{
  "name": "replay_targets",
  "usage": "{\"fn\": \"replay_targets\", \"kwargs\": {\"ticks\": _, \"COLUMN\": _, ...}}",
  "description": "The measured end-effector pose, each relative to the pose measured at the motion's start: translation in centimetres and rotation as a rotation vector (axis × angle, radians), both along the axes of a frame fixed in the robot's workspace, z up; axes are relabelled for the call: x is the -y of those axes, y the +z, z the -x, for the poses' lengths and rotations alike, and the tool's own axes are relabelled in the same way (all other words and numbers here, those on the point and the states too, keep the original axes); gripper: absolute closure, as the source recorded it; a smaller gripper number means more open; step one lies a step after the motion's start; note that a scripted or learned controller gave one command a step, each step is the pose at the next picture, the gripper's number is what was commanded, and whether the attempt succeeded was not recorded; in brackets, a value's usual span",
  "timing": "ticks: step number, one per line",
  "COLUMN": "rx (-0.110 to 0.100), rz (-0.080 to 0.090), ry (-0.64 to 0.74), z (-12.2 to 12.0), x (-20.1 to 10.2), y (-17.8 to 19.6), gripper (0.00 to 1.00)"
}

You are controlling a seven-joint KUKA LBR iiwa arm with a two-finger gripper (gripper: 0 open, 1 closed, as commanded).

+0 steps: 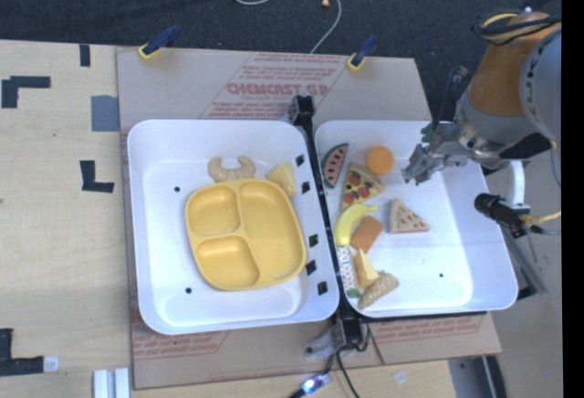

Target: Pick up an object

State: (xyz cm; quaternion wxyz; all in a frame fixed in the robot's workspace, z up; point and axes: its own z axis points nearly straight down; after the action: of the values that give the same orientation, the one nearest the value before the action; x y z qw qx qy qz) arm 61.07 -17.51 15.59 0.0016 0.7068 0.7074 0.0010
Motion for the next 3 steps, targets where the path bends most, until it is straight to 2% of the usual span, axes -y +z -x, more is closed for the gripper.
{"fn": "replay_targets", "kwargs": {"ticks": 1, "rx": 0.000, "rz": 0.000, "ry": 0.000, "z": -0.6, "x": 0.6, "y": 4.7, "gripper": 1.00}}
{"fn": "replay_targets", "kwargs": {"ticks": 2, "rx": -0.002, "rz": -0.001, "ry": 0.000, "z": -0.7, "x": 0.6, "y": 7.0, "gripper": 1.00}}
{"fn": "replay_targets", "kwargs": {"ticks": 3, "rx": -0.005, "rz": -0.002, "ry": 0.003, "z": 1.8, "x": -3.7, "y": 7.8, "gripper": 1.00}}
